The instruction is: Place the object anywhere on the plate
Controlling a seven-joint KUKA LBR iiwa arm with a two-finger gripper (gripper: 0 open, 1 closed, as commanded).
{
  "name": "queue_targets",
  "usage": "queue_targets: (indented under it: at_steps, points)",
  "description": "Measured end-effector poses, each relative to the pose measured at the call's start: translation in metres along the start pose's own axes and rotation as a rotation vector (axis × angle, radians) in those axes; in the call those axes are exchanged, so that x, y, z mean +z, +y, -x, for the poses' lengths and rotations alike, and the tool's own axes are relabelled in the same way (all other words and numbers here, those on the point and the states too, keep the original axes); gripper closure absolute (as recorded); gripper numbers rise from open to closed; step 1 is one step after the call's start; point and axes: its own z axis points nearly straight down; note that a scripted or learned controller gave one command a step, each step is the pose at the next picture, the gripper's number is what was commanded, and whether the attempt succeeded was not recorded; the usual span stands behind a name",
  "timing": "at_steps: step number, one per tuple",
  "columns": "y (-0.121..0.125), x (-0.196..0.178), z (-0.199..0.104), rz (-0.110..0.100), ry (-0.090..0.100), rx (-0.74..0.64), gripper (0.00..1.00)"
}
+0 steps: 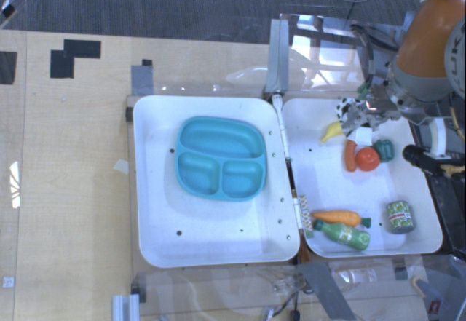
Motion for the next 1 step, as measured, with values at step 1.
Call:
queue_targets:
  at_steps: [1]
  points:
    - [0.0041,0.0262,-0.1081,-0.001,0.004,0.026,1.0]
